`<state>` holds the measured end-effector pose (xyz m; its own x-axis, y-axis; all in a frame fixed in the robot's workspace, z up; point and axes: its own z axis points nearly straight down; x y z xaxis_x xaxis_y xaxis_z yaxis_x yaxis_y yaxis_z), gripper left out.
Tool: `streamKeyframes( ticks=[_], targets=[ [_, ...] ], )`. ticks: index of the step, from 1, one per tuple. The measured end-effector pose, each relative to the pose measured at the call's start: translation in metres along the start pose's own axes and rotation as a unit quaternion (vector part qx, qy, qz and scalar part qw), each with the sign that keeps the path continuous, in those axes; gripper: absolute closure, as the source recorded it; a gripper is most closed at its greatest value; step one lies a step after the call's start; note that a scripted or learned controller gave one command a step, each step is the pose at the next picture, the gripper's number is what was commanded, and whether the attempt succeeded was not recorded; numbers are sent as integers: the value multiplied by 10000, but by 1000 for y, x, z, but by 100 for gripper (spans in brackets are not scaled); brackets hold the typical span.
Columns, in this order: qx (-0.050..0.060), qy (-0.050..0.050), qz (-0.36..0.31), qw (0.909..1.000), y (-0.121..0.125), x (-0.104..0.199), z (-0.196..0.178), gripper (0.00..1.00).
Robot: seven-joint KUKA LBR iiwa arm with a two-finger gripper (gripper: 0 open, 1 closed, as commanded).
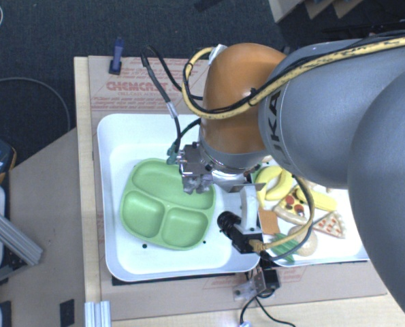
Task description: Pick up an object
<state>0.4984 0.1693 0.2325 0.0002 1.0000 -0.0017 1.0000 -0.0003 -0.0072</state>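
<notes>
overhead, slanted, close on bins (114, 182)

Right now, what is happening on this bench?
The grey and orange arm reaches down over the left bin, just above the green divided plate lying inside it. Toy food, including a banana and a pizza slice, lies in the right bin. Nothing looks lifted yet.

My own orange wrist (239, 97) blocks my fingers, so their state can't be told. My grey arm (352, 114) runs off the right edge and covers most of the right bin (352, 254) (toy food half buried), plus the green plate's (165, 210) upper right rim.
</notes>
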Motion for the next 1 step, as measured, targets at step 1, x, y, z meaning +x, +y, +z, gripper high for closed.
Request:
streamKeyframes(
  ticks=[1],
  targets=[
    [-83,44,-49,9999,-21,60,-104,100]
  ],
)
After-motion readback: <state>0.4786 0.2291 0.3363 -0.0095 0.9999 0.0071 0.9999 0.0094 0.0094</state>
